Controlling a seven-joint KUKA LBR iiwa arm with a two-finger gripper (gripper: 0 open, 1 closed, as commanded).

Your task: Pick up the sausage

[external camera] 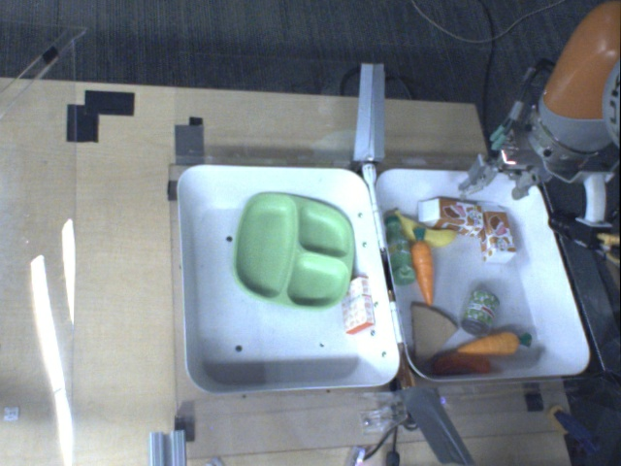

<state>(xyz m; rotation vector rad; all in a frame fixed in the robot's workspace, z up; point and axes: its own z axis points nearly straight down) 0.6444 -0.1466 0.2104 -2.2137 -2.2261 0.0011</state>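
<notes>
Camera view puts the sausage (454, 362), dark red, low in the right bin (558, 260) against its near wall, tucked under an orange carrot (490, 344) and beside a brown wedge (432, 326) (a crowded corner, so a clean grasp looks awkward). A crumpled can (479, 308) lies just above. The gripper (500, 175) hangs at the bin's far rim, well apart from the sausage, fingers spread and holding nothing, probably poised before descending.
</notes>
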